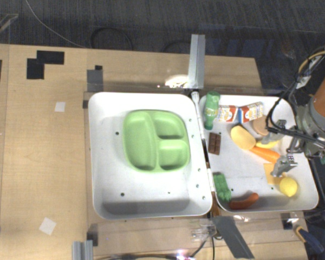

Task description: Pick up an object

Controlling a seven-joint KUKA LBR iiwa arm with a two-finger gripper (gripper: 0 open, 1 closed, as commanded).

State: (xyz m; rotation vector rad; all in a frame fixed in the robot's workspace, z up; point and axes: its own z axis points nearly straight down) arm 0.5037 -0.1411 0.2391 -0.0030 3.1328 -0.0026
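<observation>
Tool (282, 167) just above lemon (288, 186); carrot (265, 154) beside.

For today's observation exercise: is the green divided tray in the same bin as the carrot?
No; the green divided tray lies in the left bin, while the carrot lies in the right bin.

The objects lie in the right bin (306, 202), a shallow white bin. A green bottle (211, 110) lies at its far left corner, along the left wall. Beside it, along the far wall, lie two small cartons (239, 113), red and white. Near the middle of the bin lie a yellow rounded piece (242, 137) and an orange carrot (265, 154), the carrot pointing toward the right wall. A brown chocolate bar (214, 143) lies flat by the left wall. A lemon (288, 187) sits near the near right corner. At the near left corner lies a green lumpy thing (221, 187), and a red-brown sausage (243, 201) lies along the near wall.
</observation>
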